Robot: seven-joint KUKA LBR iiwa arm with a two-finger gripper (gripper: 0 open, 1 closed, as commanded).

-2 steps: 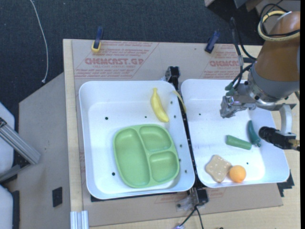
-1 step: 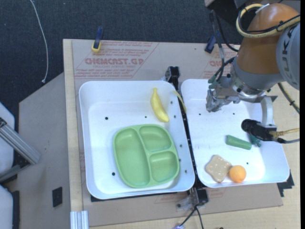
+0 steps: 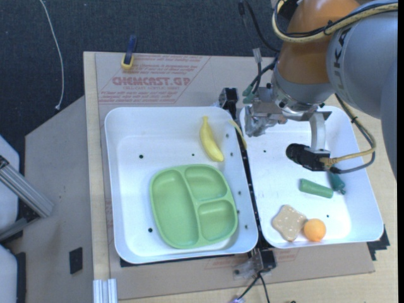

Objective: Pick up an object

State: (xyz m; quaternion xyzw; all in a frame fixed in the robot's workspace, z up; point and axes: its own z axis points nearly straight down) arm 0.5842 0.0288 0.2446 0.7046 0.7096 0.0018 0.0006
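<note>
My gripper (image 3: pixel 254 126) hangs over the far left corner of the right bin (image 3: pixel 360 213), close to the wall between the two bins. A yellow banana (image 3: pixel 211 140) lies in the left bin (image 3: pixel 120 169), just left of the gripper across that wall. In the right bin a green stick-shaped piece (image 3: pixel 315 189) and a small teal piece (image 3: pixel 337 182) lie near the middle right. A slice of toast (image 3: pixel 288 222) and an orange ball (image 3: pixel 314 230) sit at the front. Nothing shows under the gripper.
A green divided plate (image 3: pixel 192 204) takes up the front of the left bin. A cardboard sheet (image 3: pixel 151 81) lies under the bins, with a yellow and blue clip (image 3: pixel 129 54) at its far edge.
</note>
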